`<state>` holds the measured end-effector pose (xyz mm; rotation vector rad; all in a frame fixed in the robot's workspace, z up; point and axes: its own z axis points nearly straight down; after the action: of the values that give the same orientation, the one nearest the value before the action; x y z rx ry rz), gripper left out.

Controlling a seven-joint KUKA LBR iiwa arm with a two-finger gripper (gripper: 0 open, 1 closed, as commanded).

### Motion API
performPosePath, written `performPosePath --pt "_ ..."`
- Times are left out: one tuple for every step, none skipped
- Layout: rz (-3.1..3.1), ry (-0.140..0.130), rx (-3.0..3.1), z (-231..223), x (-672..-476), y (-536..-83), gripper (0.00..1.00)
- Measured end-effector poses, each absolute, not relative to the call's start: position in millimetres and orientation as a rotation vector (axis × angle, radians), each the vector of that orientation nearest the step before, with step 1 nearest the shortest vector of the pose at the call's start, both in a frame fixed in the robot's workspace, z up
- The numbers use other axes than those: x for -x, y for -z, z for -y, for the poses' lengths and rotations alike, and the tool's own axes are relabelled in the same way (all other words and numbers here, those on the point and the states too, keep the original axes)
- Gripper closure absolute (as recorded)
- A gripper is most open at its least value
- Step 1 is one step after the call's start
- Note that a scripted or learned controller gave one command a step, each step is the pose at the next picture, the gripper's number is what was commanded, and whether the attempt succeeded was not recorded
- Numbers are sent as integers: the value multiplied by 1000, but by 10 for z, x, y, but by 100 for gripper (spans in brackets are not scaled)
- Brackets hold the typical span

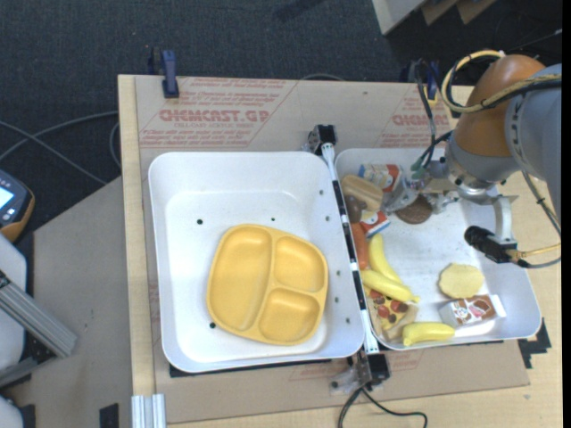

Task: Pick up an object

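Note:
The right bin (526, 306) holds several toy foods. A banana (385, 273) lies at its left, with a second small banana (427, 333) and a pizza slice (390, 311) near the front. A tan round biscuit (461, 281) and a small printed packet (471, 310) sit at the right. At the back are a bread piece (362, 190), an orange-red stick (359, 242) and a brown disc (413, 210). My gripper (421, 191) hangs low over the back of this bin, just above the brown disc. Nothing is visibly held.
The left bin (178, 185) carries a yellow divided plate (267, 283). The grey arm with its orange band (495, 105) comes in over the right bin's back right corner. Cables (526, 255) trail beside it. Clamps stand at the bench's back edge.

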<state>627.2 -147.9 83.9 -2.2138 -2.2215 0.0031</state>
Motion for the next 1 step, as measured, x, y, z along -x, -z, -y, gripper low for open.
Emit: performPosePath --pt "2227 -4 2221 1210 -6580 -848 0"
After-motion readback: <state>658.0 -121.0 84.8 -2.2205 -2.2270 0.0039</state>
